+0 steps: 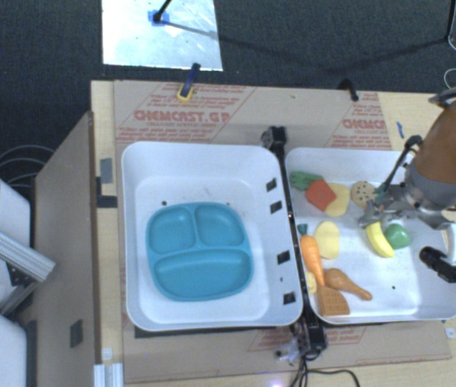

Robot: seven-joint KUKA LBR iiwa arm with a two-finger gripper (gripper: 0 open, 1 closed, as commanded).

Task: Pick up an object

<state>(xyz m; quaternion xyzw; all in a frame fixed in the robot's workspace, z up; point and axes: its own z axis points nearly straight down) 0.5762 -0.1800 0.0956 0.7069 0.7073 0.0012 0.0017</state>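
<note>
Camera view gives me the gripper (375, 214) low in the right bin (429, 301), just beside a smooth curved banana (379, 240). Whether it's wide or narrow, I cannot tell. A glossy blue sectioned plate (200, 250) lies in the left bin (143, 176).

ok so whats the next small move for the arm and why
Probably a short drop straight down onto the banana. The tool sits low in the right bin, just above the banana's upper end, with a green piece touching the banana's right side. Nothing visibly sits in the tool, so no lift makes sense.
</note>
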